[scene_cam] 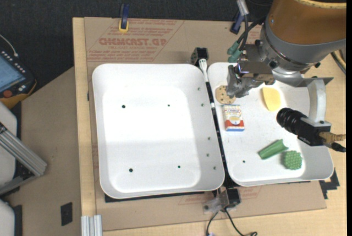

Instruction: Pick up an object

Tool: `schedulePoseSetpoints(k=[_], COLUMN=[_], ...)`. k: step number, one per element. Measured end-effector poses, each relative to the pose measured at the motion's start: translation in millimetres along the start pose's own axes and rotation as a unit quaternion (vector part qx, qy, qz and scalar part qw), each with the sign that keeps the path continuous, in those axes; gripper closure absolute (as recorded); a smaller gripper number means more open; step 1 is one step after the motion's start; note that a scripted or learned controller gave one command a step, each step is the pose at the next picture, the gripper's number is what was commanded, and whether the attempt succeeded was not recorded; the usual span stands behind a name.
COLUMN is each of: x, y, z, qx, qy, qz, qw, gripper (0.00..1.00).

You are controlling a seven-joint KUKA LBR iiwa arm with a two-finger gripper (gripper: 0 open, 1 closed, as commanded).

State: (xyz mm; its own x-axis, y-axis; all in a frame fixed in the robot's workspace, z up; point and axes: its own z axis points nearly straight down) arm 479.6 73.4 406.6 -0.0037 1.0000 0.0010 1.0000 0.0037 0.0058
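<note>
The small red-and-white carton (234, 118) lies flat in the right white bin (258, 174), just beside its left wall. The tool (236, 88) hangs directly behind it, near a round tan disc (222, 94); whether it is clenched cannot be told.
</note>
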Motion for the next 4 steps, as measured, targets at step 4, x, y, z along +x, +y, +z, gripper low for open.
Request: schedulePoseSetpoints(k=[4], x=[109], y=[15], z=[-130], qx=[0.000], qy=[0.001], qz=[0.000], qw=[1.0000], gripper=[1.00])
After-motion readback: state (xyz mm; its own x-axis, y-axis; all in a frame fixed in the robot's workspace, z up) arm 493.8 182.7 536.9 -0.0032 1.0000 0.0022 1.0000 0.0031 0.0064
